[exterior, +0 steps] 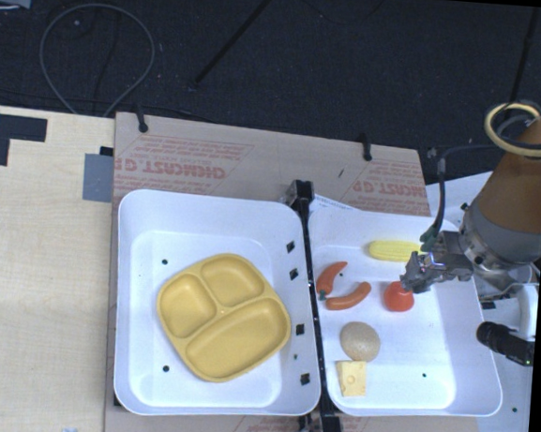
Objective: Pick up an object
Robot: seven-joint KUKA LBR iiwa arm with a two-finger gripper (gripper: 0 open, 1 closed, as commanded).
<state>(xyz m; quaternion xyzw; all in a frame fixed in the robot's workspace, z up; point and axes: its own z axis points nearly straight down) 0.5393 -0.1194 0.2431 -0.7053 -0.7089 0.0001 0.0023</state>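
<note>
You are in the approach step: the gripper point(420, 273) hangs just above the tomato point(398, 298), whether its fingers are open I cannot tell, and next it must descend straight onto it.

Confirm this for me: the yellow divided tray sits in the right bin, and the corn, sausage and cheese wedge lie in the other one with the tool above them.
One thing is wrong: the yellow divided tray sits in the left bin, as the camera view shows. The corn, sausage and cheese wedge do lie in the other, right bin, with the tool above it.
</note>
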